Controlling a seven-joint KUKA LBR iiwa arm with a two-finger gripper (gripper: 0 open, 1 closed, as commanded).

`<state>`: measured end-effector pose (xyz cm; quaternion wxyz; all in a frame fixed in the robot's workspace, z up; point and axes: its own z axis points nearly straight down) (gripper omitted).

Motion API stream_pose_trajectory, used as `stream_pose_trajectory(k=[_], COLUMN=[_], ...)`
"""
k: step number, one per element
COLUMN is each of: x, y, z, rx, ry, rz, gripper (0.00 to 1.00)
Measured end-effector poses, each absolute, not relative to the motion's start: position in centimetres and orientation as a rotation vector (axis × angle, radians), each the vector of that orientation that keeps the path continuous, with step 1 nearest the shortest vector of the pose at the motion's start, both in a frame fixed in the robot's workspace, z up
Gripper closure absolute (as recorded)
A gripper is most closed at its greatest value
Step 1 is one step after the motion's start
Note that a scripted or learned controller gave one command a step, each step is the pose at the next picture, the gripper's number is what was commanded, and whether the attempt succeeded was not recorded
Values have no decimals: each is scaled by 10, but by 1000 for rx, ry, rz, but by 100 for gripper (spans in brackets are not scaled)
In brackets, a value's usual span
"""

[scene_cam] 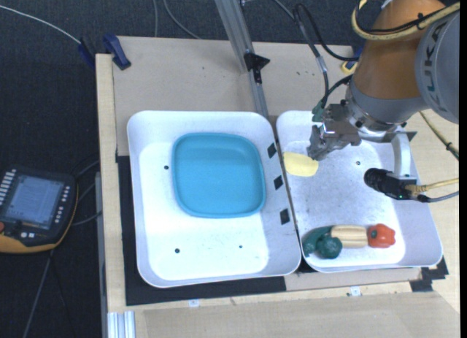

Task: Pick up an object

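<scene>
Yellow lump (300,164) at right bin's (419,252) upper left | gripper (319,148) just above-right of it, grip state we cannot tell | we judge it light, smooth, maybe slippery; pinch across narrow middle

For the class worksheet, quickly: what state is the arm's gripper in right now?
Gripper: low in the right bin, right beside the pale yellow object; open or closed cannot be told.
</scene>
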<state>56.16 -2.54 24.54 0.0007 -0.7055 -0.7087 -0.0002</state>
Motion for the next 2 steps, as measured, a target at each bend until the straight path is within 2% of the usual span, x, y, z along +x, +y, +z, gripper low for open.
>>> stream_pose_trajectory(k=[1, 2], x=[549, 533], y=[31, 83], z=[252, 237], rx=[-2216, -2217], ry=[-2226, -2224], rz=[-2, 0], gripper=[100, 100])
